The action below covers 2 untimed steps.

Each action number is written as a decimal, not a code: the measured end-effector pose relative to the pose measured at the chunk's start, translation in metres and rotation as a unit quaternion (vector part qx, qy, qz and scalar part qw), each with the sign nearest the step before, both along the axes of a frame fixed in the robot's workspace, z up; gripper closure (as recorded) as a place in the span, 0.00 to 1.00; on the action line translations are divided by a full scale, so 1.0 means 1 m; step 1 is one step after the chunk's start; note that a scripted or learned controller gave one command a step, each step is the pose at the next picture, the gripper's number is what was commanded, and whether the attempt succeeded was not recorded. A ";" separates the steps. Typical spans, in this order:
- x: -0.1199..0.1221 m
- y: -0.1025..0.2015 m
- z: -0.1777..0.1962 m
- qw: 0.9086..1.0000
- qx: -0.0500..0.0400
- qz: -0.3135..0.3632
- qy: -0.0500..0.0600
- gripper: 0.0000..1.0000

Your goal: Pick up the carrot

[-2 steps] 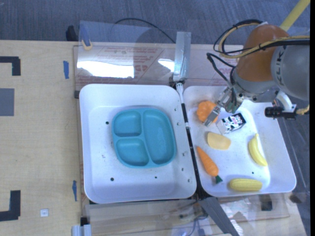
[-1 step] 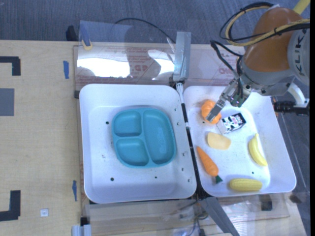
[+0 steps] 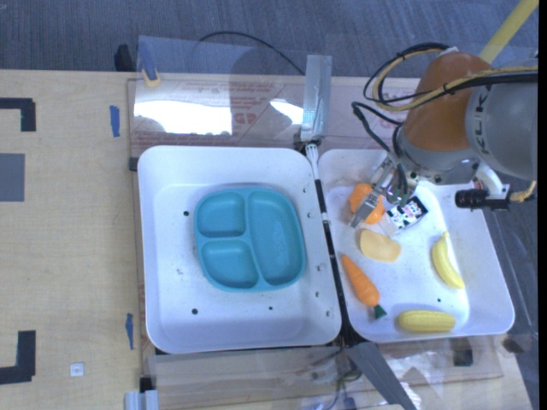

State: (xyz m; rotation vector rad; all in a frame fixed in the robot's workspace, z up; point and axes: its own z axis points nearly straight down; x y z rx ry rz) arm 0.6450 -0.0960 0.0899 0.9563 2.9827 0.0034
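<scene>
You have the orange toy carrot [image 3: 361,281] lying flat on the floor of the right shallow white bin [image 3: 496,310], close to that bin's left wall. Its long axis runs diagonally: the narrow orange tip points up and to the left, and the small green stem end points down and to the right, toward the front rim.

Your two-finger gripper [image 3: 373,209] sits above the carrot in the view, near the back left of the same bin, well apart from the carrot. Its fingers are pinching a small orange rounded piece [image 3: 362,199].

Just below the gripper lies a pale yellow flat slice [image 3: 379,246]. You can see a yellow banana [image 3: 446,261] toward the right and another yellow banana [image 3: 426,320] along the front. The left white bin [image 3: 162,314] holds a blue divided plastic plate [image 3: 249,237].
</scene>
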 end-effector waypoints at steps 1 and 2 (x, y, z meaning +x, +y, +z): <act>0.003 0.001 0.015 1.000 0.000 0.000 -0.006 1.00; -0.047 0.068 0.102 0.999 0.001 0.041 -0.002 1.00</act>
